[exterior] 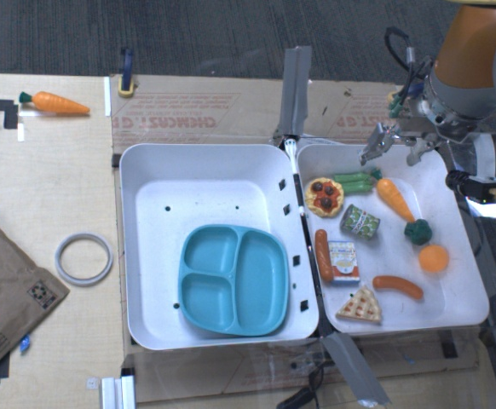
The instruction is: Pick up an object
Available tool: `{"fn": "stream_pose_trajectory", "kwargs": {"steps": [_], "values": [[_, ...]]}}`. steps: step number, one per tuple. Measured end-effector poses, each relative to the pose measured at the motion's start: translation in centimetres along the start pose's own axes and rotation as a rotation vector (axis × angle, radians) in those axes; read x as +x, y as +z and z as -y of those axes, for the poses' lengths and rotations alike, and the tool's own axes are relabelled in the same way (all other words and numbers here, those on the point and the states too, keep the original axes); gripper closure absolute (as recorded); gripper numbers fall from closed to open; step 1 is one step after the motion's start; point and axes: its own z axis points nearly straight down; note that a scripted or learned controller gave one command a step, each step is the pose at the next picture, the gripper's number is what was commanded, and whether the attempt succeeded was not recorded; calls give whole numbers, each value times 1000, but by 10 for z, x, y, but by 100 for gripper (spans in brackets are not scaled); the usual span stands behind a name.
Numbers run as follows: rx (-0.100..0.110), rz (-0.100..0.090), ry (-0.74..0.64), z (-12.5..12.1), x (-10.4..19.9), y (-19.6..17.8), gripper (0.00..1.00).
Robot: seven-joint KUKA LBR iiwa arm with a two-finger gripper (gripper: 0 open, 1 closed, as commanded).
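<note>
Lying slantwise near the right bin's (474, 301) far edge, a toy carrot (395, 199) points its long axis from far-left to near-right. Just beyond it, over the far rim, hang the gripper's (399, 147) spread, empty fingers (376, 146), carrot just nearward.

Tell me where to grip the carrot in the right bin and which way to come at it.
Grip the toy carrot across the middle of its orange body, coming straight down from above. It lies flat and slanted, thick end toward the green bean, so the fingers should probably close across its narrow width, at right angles to its length. The gripper hangs just above that end, and the broccoli crowds the tip.
</note>
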Motion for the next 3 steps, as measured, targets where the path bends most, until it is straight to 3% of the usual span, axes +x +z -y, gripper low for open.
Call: {"fn": "stream_pose_trajectory", "kwargs": {"steps": [1,2,3], "values": [[-1,0,-109,19,-30,121,0],[33,-25,-132,-12,-50,146,0],[17,-8,-120,-20,-46,145,0]]}}
